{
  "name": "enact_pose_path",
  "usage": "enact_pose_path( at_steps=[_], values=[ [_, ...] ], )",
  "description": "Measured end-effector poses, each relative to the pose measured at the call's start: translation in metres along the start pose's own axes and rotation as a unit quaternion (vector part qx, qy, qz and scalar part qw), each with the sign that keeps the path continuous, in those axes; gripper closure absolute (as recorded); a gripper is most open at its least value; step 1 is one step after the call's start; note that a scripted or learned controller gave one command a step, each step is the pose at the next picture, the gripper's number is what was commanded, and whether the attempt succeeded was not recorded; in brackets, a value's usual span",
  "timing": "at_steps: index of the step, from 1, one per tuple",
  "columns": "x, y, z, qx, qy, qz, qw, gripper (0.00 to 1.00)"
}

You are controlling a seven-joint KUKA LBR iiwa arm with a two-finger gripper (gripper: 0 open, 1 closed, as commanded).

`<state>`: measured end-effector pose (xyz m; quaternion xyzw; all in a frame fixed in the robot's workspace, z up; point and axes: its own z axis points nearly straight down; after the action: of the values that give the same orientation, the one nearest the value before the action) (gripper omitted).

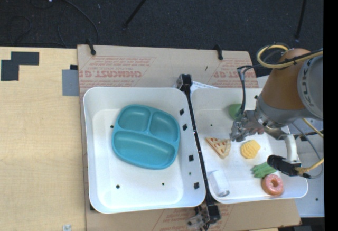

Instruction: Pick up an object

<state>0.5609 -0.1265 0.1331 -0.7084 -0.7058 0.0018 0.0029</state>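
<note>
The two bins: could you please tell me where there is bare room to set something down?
Left bin: bare floor rings the blue plate, widest along the near edge. Right bin: a free strip by the divider, above the waffle. Crowded: gripper, corn, donut.

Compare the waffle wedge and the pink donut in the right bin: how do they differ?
Shape: the waffle wedge is a flat triangle; the pink donut is a round ring with a hole.
Colour: the wedge is tan with a grid pattern; the donut is pink and smooth.
Place: the wedge lies near the bin divider, just left of the hand; the donut sits at the bin's near right corner.
Shared: both lie flat in the right bin.
</note>
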Motion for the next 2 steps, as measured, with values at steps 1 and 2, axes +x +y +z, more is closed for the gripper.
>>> enact_pose_path(
  at_steps=[1,2],
  values=[
    [-0.007,0.002,-0.062,-0.005,-0.001,-0.001,1.0,1.0],
    [-0.008,0.002,-0.115,-0.005,-0.001,-0.002,1.0,1.0]
  ],
)
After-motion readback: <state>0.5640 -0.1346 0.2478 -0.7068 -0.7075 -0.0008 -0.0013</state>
